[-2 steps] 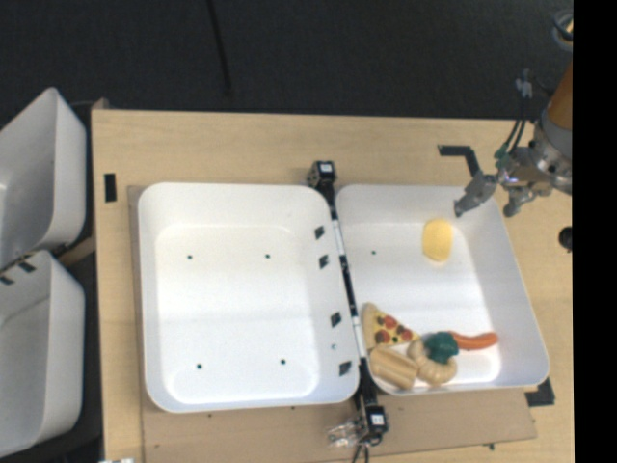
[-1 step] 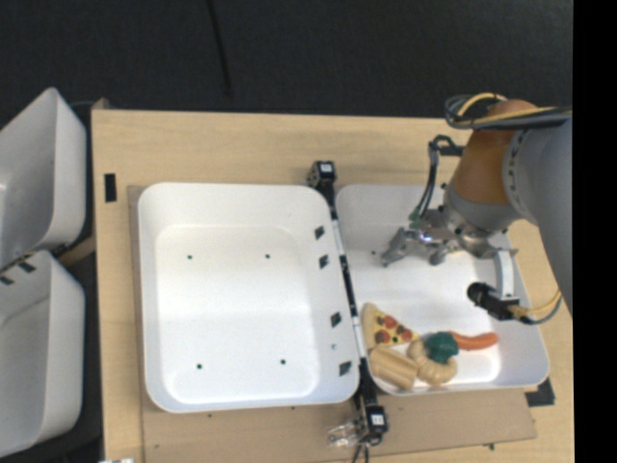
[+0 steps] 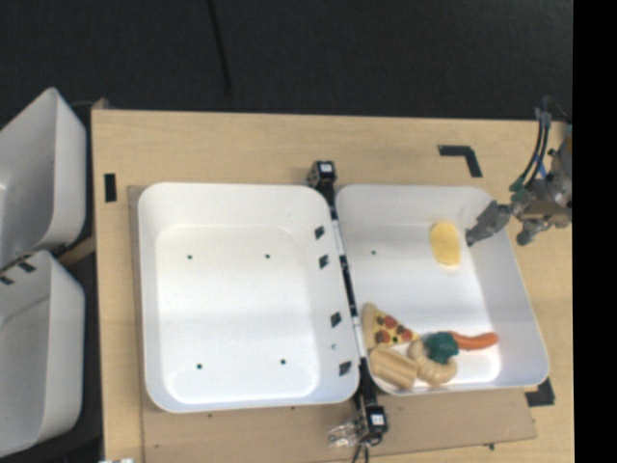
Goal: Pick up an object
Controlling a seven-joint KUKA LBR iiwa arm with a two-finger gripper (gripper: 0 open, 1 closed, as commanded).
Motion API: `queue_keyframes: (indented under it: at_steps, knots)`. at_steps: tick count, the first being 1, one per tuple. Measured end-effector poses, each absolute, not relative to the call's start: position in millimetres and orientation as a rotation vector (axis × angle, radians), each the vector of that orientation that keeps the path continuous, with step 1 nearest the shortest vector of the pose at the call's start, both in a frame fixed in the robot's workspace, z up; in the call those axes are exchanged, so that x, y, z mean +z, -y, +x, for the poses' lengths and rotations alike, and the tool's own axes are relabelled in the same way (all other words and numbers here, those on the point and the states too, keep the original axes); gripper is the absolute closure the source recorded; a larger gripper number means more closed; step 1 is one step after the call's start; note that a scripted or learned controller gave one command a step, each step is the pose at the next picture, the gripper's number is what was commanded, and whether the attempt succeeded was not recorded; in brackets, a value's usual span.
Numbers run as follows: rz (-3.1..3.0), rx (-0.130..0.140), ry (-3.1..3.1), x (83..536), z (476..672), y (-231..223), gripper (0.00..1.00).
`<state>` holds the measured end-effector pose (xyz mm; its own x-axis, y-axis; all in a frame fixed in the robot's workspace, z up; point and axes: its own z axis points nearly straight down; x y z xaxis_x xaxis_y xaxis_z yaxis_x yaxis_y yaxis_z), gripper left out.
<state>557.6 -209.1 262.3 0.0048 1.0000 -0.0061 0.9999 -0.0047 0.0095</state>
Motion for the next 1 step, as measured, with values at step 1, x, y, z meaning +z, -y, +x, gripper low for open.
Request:
queue_keyframes:
  at_steps: [1]
  knots:
    - [2.223, -0.005, -2.219, 178.5, 586.3, 230.3, 0.00]
